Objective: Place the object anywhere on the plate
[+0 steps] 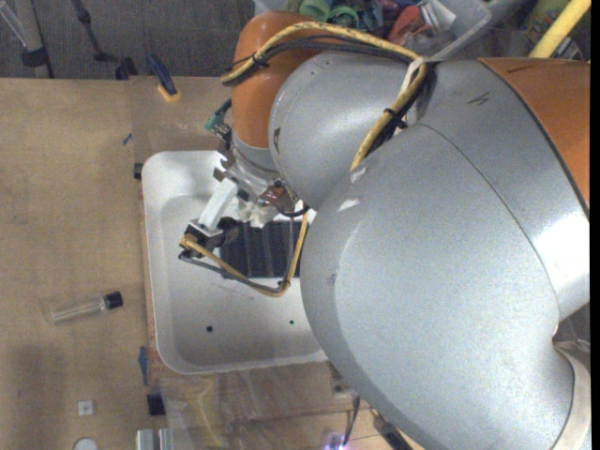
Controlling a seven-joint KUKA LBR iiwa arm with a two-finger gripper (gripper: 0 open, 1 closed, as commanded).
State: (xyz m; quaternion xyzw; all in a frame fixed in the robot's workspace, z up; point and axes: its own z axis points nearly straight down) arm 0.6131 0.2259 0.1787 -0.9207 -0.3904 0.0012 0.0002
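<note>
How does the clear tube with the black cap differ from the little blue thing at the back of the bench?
The clear tube is see-through with a black cap; the blue thing is solid blue. The clear tube is longer than the blue thing. The clear tube lies left of the white bin, the blue thing behind its far corner. Both rest on the tan bench, outside the bin.

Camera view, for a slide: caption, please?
Grey arm reaches over the white bin; a capped clear vial lies outside on the bench.

Clear vial [86, 306] on bench [66, 204] left of bin [234, 337]; toy-filled tub [466, 9] behind; blue clip [166, 84]
</note>
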